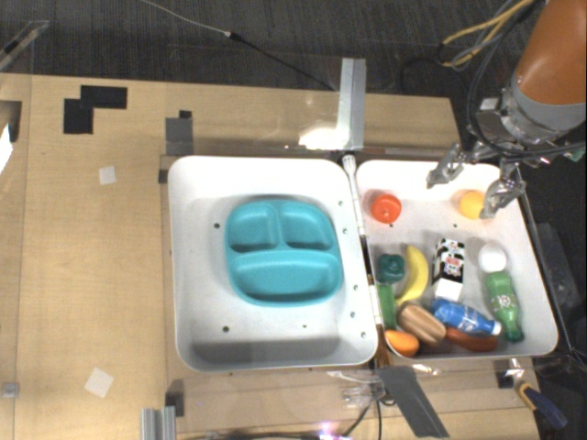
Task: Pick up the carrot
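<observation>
Gripper: my gripper point(475, 183) hangs over the far right corner of the right bin point(541, 273), its two fingers spread apart with nothing between them.
Arm: my grey arm with its orange band point(553, 49) reaches in from the right, above the bin's far edge.
Carrot: the carrot point(401, 341) lies at the near left corner of the right bin, touching a bread roll point(423, 322), well apart from my gripper.
Just by my gripper: a yellow ball-shaped fruit point(470, 203) sits close beside my right-hand finger.
Other things in the right bin: a red-orange tomato point(385, 208), a banana point(415, 274), a dark green cup point(391, 267), a small cow-print carton point(448, 262), a blue bottle point(466, 318), a green bottle point(501, 296).
Left bin: the left bin point(193, 246) holds a teal divided plate point(283, 249).
Table: the wooden table point(83, 273) carries both bins side by side.
</observation>
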You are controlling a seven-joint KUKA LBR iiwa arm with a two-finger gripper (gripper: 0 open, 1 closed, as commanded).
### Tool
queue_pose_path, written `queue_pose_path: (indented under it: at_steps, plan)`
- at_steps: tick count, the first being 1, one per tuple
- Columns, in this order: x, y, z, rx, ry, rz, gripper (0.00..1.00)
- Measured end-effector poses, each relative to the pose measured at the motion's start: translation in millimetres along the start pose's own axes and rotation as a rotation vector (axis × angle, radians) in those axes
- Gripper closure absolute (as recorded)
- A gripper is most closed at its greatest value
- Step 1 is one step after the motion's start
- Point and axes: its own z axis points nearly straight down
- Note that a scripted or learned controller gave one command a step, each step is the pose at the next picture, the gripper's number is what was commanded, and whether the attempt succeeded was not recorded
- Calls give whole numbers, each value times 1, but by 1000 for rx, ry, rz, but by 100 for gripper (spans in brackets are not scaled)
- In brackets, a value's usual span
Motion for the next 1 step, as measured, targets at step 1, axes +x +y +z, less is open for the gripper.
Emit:
queue_pose_path:
  at_steps: [1]
  plan:
    - [-35, 105, -17, 10, -5, 34, 0]
